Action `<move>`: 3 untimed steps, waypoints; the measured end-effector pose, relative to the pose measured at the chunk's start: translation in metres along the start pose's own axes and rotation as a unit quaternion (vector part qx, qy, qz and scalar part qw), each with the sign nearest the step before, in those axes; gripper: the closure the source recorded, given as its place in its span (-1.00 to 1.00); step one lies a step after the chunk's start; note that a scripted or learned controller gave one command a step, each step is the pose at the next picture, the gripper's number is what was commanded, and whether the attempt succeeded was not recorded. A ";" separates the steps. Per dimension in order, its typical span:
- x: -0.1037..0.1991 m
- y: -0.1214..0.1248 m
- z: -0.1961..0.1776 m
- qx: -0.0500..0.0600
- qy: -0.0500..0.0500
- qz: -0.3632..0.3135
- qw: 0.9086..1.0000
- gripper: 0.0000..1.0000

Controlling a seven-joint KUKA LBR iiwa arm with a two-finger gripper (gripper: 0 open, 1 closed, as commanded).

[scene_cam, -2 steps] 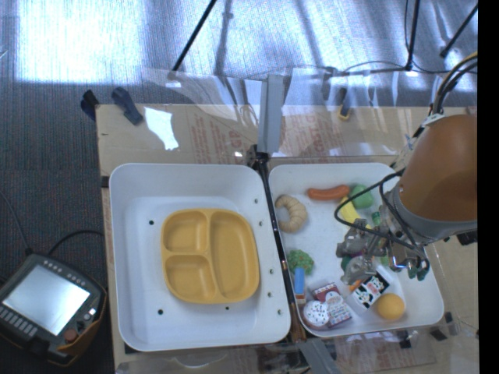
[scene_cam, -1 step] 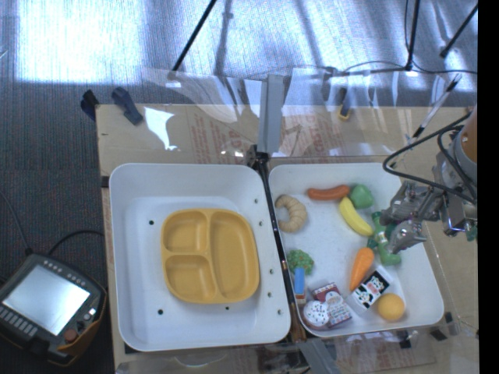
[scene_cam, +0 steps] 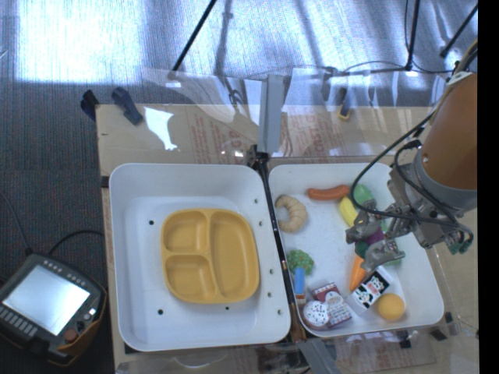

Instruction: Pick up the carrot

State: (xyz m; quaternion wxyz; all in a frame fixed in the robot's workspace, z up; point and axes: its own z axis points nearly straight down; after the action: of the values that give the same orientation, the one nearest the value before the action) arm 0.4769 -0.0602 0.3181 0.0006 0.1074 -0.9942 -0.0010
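Observation:
The carrot (scene_cam: pixel 356 273) is a small orange cone lying in the right bin (scene_cam: pixel 427 287), its tip pointing to the near edge. My gripper (scene_cam: pixel 374 242) hangs just above and behind its thick end, over a purple and green toy (scene_cam: pixel 374 232). Its two grey fingers (scene_cam: pixel 387 252) stand apart, so it is open, and nothing of the carrot is between them. The carrot's top end is partly hidden by the lower finger.
Around the carrot lie a small carton (scene_cam: pixel 373 289), an orange (scene_cam: pixel 391 307), a second carton (scene_cam: pixel 334 302), broccoli (scene_cam: pixel 300 261), a yellow fruit (scene_cam: pixel 348 210), a red sausage (scene_cam: pixel 329 192) and a beige pastry (scene_cam: pixel 291 212). The left bin (scene_cam: pixel 132 209) holds a yellow divided plate (scene_cam: pixel 210 255).

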 end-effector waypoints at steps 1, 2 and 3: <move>-0.028 0.009 0.026 0.000 0.001 -0.195 0.981 1.00; -0.013 0.013 0.019 0.000 0.000 -0.373 0.928 1.00; -0.011 0.052 0.016 -0.001 0.001 -0.495 0.869 1.00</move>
State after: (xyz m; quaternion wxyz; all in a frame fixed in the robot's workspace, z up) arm 0.4763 -0.0065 0.3026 0.0007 0.5855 -0.8107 -0.0023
